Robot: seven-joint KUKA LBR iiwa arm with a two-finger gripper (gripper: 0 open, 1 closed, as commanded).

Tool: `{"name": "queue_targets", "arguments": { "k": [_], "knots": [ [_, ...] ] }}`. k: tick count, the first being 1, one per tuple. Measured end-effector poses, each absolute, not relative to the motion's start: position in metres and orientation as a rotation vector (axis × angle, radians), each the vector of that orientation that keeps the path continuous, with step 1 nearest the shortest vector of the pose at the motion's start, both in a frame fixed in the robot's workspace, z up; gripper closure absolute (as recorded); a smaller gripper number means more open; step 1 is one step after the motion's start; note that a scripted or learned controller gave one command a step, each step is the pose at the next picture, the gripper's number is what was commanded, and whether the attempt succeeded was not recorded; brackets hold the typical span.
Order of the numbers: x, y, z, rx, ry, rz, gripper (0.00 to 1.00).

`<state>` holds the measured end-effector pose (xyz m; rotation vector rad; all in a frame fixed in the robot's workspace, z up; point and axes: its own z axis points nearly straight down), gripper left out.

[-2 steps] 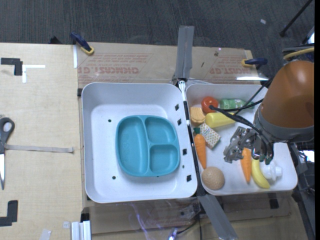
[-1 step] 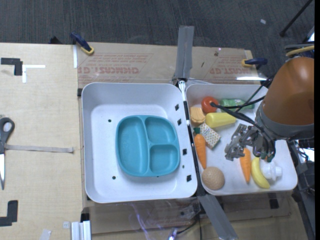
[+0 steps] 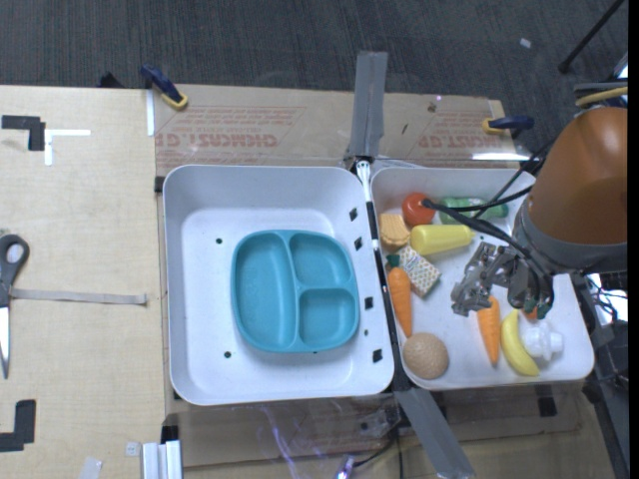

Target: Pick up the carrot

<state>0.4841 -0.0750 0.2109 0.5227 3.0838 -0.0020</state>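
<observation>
Two orange carrots lie in the right bin (image 3: 574,362). One carrot (image 3: 400,299) rests near the bin's left wall, pointing toward the front. The other carrot (image 3: 490,332) lies further right, its thick end directly under my gripper (image 3: 496,289). The gripper hangs low over the middle of the right bin, and its metal body hides the top of that carrot. Whether it touches the carrot is unclear from this angle.
Around the carrots lie a red tomato (image 3: 416,209), a green item (image 3: 467,206), a yellow cylinder (image 3: 439,238), a tan cookie (image 3: 394,230), a patterned wedge (image 3: 420,271), a brown ball (image 3: 426,355), a banana (image 3: 518,345) and a white piece (image 3: 545,342). The left bin (image 3: 190,297) holds a teal divided plate (image 3: 297,290).
</observation>
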Motion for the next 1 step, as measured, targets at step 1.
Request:
{"name": "queue_targets", "arguments": {
  "k": [1],
  "knots": [
    [0.4909, -0.1101, 0.1929, 0.616, 3.077, -0.001, 1.0]
  ]
}}
